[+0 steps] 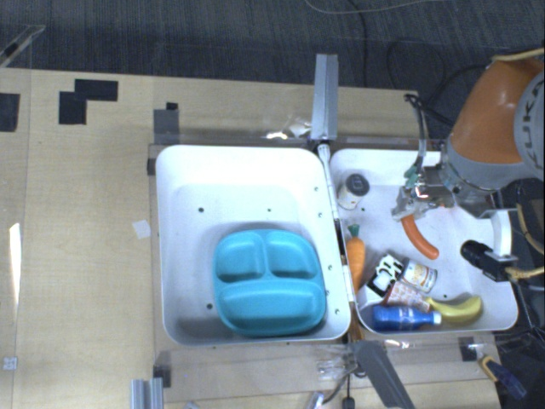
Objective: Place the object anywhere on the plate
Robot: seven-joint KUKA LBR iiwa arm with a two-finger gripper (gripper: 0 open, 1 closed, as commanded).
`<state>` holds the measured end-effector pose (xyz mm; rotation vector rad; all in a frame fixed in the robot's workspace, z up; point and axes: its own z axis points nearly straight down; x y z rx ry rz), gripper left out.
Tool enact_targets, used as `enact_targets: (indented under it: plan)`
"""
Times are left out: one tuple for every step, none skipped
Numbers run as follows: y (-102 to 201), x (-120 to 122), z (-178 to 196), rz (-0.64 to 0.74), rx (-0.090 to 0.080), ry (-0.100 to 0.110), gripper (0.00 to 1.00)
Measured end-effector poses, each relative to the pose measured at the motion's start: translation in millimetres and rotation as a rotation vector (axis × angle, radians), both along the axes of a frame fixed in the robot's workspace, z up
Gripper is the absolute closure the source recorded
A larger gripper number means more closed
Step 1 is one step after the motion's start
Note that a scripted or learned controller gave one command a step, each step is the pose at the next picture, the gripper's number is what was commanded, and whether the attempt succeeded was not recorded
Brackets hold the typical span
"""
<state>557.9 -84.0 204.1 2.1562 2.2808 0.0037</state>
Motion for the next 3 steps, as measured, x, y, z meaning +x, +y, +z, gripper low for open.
enact_targets:
  plan:
    - [99,-29,-20,0.004,0.001,0.001,1.00]
    - [170,-24,-19,0.398,0.000,-0.001,1.00]
    - [170,-24,-19,0.397,0.000,-0.001,0.00]
